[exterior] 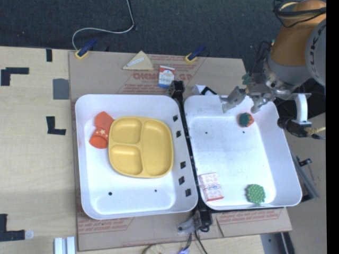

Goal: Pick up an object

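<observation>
Clearly the jaws [244, 104] stand wide, their two grey fingers [231, 102] splayed apart over the far end of the right-hand shallow white bin [286, 157], with nothing between them. Just below the gap, a little toward the right-hand finger, lies a small round object with a teal-green body and an orange-red patch [244, 120]; it rests on the bin floor close to the far wall, and whether a fingertip touches it cannot be told. That relation governs the coming move: the small ball sits almost directly beneath the jaws, slightly nearer the viewer, so a short descent with a slight shift toward the front would likely bracket it. Being roundish, it offers no long axis to align with, though it may roll if nudged. Farther out in the same bin, near the front edge, lie a knobbly green ball [256, 194] and a small flat white packet with red print [211, 186], well apart from the jaws. The left-hand white bin [85, 157] holds a yellow three-compartment plastic plate [141, 146] and an orange cup lying on its side [100, 129] just beside it. Behind the bins, on the cardboard-covered table [106, 73], rest a pale wedge-shaped piece [139, 62] and a small red, white and blue carton [166, 76].
</observation>
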### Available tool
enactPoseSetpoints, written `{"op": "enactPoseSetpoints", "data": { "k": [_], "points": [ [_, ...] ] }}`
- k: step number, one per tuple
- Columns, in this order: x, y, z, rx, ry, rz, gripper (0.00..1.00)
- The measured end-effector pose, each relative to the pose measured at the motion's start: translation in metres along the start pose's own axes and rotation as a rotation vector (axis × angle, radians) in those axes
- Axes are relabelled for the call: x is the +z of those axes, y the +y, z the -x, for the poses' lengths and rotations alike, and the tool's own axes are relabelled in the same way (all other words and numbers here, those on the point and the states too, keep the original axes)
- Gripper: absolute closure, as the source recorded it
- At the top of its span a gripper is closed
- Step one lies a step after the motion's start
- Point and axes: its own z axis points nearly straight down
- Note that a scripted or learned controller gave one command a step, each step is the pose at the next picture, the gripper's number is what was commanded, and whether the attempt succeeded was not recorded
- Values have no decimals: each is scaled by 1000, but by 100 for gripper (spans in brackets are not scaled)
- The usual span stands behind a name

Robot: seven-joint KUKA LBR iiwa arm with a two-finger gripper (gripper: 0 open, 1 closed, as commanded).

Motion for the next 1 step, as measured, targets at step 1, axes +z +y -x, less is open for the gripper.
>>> {"op": "enactPoseSetpoints", "data": {
  "k": [1],
  "points": [
    [143,15,75,2,-1,-3,0]
  ]
}}
